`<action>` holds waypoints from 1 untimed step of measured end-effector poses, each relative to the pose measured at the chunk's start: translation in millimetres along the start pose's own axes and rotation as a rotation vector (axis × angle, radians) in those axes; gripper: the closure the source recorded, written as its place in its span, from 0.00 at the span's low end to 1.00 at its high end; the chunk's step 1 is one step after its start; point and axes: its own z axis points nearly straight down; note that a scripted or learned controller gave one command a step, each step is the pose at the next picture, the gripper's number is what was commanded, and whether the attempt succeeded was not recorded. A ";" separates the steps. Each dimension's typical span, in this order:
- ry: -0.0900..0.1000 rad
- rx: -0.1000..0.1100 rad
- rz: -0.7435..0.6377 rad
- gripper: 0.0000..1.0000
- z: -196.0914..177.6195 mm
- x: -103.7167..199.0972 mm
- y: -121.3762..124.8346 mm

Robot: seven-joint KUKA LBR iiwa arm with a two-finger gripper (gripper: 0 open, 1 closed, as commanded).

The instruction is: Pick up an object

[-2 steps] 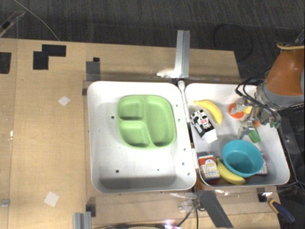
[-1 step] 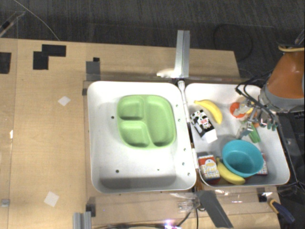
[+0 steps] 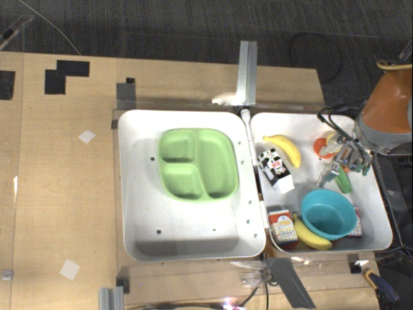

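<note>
Two shallow white plastic bins, side by side on a pale wooden bench.

Left bin: one light-green moulded plastic tray, rounded corners, three compartments, lying flat near the middle.

Right bin: two curved yellow bananas, one at the far side, one at the near edge against the bowl. One round teal plastic bowl, upright. One small black-and-white cow-patterned carton near the dividing wall. One small red-labelled box in the near-left corner. One orange-red item and one green item lie by the gripper, too small to identify.

Arm: grey with orange band, entering from the right; two-finger gripper low over the right bin's far-right part, pointing left. Whether it is spread or pinching anything cannot be told.
</note>
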 end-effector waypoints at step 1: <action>0.009 0.002 0.081 0.00 2.6 52.2 4.6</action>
